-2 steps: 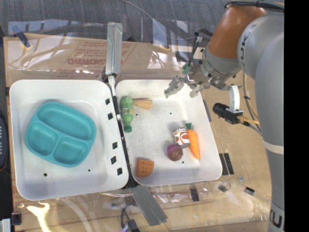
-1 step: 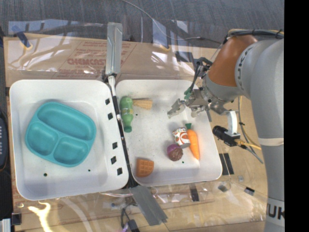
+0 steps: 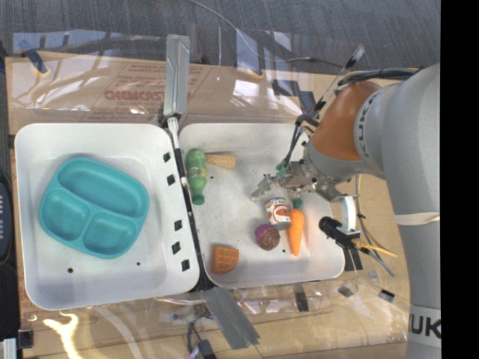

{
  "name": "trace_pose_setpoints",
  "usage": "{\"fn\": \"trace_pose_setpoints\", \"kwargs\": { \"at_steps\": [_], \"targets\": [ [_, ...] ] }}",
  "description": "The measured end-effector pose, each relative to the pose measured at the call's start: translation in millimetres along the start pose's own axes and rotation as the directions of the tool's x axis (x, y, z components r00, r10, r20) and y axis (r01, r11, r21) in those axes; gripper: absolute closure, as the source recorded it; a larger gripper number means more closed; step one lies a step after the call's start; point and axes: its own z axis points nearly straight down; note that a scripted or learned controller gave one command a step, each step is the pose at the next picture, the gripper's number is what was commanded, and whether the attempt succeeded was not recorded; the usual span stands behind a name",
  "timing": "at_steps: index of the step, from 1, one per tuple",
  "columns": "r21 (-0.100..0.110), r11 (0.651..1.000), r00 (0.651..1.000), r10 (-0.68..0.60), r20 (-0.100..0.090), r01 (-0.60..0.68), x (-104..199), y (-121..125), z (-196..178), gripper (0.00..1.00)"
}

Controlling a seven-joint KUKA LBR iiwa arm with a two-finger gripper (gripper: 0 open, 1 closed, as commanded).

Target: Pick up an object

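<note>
- Arm (image 3: 397, 148), grey with orange band, is the closest thing to the camera, comes in from the right, covers the right bin's right edge.
- Gripper (image 3: 278, 193) sits low over the right bin (image 3: 224, 268), metal fingers point left; can't tell whether they are apart or together, nothing seen clamped between them.
- Small can (image 3: 278, 212), red and white label, just below the gripper tip, right next to it; contact unclear.
- Carrot (image 3: 296, 230) upright, touching the can's right side or just beside it.
- Purple round item (image 3: 267, 236), maybe an onion, just below-left of the can, near the carrot's lower end.
- Waffle (image 3: 224, 259), orange-brown, near the right bin's front edge, apart from the others.
- Green bottle (image 3: 196, 173) lies along the right bin's left wall.
- Cone (image 3: 221, 160), tan, just right of the bottle's top.
- Left bin (image 3: 30, 275) holds a teal divided plate (image 3: 93, 206), three compartments, lying flat.
- Bins touch side by side on a cardboard-covered bench (image 3: 97, 88) under clear plastic sheet.
</note>
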Motion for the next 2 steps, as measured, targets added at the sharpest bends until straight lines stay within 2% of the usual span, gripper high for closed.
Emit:
{"fn": "trace_pose_setpoints", "kwargs": {
  "at_steps": [1,2],
  "targets": [
    [-0.003,1.0,1.0,0.002,0.001,-0.002,-1,-72,2,0.0],
    [-0.004,1.0,1.0,0.001,-0.001,-0.001,39,-99,3,0.0]
  ]
}}
